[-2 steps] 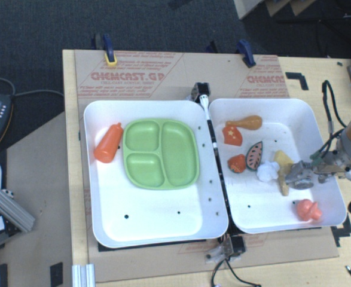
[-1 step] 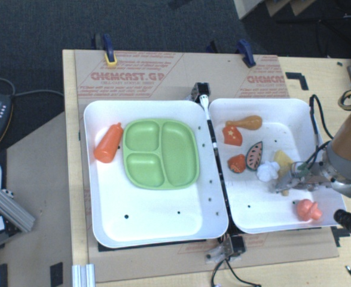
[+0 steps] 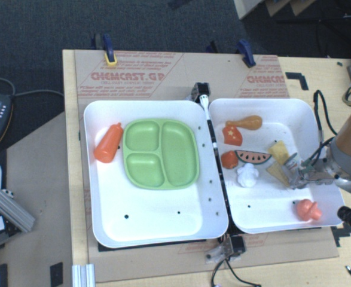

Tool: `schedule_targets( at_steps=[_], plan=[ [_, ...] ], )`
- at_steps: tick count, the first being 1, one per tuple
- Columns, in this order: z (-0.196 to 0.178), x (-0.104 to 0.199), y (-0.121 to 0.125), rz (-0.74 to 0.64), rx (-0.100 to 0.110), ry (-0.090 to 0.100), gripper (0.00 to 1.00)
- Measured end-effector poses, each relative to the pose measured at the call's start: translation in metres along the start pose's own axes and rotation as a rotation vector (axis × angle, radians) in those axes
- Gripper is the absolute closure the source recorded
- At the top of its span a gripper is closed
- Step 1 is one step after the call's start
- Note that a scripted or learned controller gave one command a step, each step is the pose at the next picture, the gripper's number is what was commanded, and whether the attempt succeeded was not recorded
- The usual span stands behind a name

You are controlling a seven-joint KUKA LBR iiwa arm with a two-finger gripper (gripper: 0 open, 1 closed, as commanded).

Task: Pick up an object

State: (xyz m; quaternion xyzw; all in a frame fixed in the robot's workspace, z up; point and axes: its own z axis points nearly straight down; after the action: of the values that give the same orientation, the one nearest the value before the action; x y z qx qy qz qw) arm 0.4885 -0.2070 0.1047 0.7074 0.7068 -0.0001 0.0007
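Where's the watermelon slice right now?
In the camera view the watermelon slice lies in the right-hand bin, toward its left side, between the red tomato-like piece and the yellow cheese wedge, just above the small white object.

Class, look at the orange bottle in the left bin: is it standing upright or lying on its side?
Lying on its side. The orange bottle rests lengthwise on the left bin's floor, beside the green plate.

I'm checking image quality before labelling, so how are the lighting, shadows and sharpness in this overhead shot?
Camera view: lighting is soft and even, the white bins bright but not blown out. Shadows are faint, just a thin one under the green divided plate. The toy food is fairly sharp; the gripper near the pale yellow piece looks a bit soft and cluttered.
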Motion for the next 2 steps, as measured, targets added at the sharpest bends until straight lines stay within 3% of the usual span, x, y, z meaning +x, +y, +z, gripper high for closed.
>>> schedule_targets(
  at_steps=[2],
  plan=[
    [-0.114, 0.0, -0.004, -0.002, -0.004, -0.002, 1.0]
  ],
)
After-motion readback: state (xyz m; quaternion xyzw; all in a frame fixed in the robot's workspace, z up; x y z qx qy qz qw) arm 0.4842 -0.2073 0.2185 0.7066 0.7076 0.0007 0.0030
